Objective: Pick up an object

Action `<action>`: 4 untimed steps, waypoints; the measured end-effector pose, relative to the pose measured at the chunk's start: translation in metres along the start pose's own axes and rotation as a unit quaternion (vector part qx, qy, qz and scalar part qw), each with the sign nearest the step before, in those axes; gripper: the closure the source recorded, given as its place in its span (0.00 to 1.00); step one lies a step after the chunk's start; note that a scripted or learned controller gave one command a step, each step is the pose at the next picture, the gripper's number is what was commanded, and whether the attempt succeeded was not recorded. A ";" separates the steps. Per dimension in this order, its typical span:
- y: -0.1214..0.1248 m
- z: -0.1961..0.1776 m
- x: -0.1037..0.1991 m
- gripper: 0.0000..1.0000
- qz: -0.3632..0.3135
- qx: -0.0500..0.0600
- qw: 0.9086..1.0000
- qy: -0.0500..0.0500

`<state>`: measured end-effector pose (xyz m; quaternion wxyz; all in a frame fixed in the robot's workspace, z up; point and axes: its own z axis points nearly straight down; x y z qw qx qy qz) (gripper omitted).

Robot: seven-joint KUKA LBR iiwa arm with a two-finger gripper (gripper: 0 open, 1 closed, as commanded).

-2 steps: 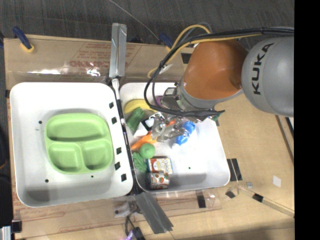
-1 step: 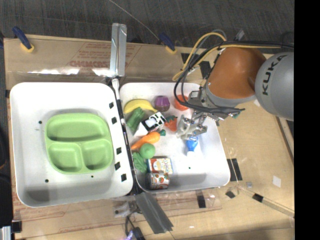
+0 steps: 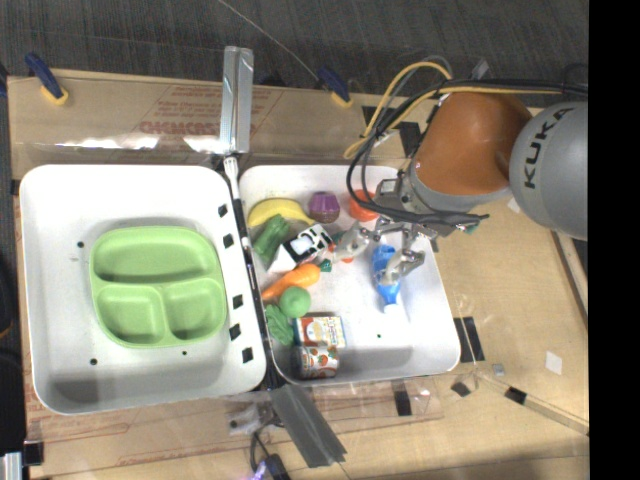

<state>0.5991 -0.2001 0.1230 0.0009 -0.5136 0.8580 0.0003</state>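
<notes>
My gripper (image 3: 398, 251) hangs low over the right part of the right bin (image 3: 430, 343), under the orange wrist band. Directly beneath it, partly covered by it, lies a blue and white object (image 3: 386, 276) on the bin floor. I cannot tell whether the gripper touches it. To the left are a yellow banana (image 3: 278, 211), a purple item (image 3: 323, 205), a black and white item (image 3: 308, 241), a carrot (image 3: 292, 280) and a small printed can (image 3: 320, 343).
The left bin (image 3: 50, 358) holds a green divided plate (image 3: 158, 286). Green toy vegetables (image 3: 270, 236) crowd the right bin's left wall. Yellow and black cables (image 3: 390, 108) loop above the wrist. A metal bar (image 3: 237, 98) stands at the back between the bins.
</notes>
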 end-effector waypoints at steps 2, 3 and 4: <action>0.013 0.017 0.007 0.00 -0.213 0.008 0.977 -0.004; 0.012 0.009 0.006 1.00 -0.215 0.009 0.977 -0.003; 0.013 0.010 0.006 0.00 -0.215 0.008 0.977 -0.004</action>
